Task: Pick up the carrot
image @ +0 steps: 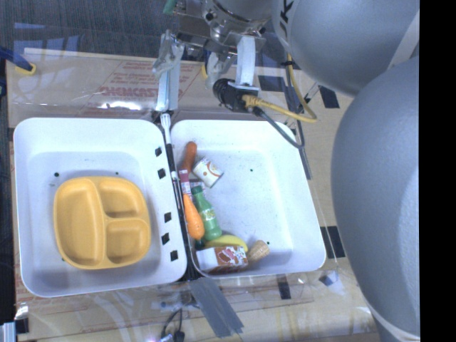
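Observation:
The carrot [194, 220] is a small orange cone lying along the left wall of the right bin [285, 191], pointing up and down in the camera view. A green bottle [206, 216] lies against its right side. My gripper [206, 73] hangs over the bench behind the bins' far rims, well above the carrot in the picture. Its two fingers [167, 77] stand wide apart, open, with nothing between them.
In the right bin, a reddish sausage [189, 157] and a white can [207, 172] lie beyond the carrot. A banana [228, 242], a brown packet [222, 258] and a tan piece [258, 249] lie nearer. The left bin [35, 155] holds a yellow divided tray [103, 221].

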Robot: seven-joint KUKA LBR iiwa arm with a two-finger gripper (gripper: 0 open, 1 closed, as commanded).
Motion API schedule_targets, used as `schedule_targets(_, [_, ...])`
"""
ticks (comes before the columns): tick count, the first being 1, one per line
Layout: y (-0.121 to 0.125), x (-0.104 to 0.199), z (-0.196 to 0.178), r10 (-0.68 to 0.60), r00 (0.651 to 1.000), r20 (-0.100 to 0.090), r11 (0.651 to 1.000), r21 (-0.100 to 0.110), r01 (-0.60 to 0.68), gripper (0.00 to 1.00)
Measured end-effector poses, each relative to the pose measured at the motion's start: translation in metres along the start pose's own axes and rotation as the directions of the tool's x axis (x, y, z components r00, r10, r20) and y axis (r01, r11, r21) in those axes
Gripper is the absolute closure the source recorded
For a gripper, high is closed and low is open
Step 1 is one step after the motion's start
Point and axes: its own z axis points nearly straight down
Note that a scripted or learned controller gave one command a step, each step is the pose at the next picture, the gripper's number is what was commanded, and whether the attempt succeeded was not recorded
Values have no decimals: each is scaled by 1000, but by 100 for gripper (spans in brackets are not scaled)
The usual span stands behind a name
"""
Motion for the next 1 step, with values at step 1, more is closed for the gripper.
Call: schedule_targets(1, [-69,69,85,-101,995,2,995,6,101,0])
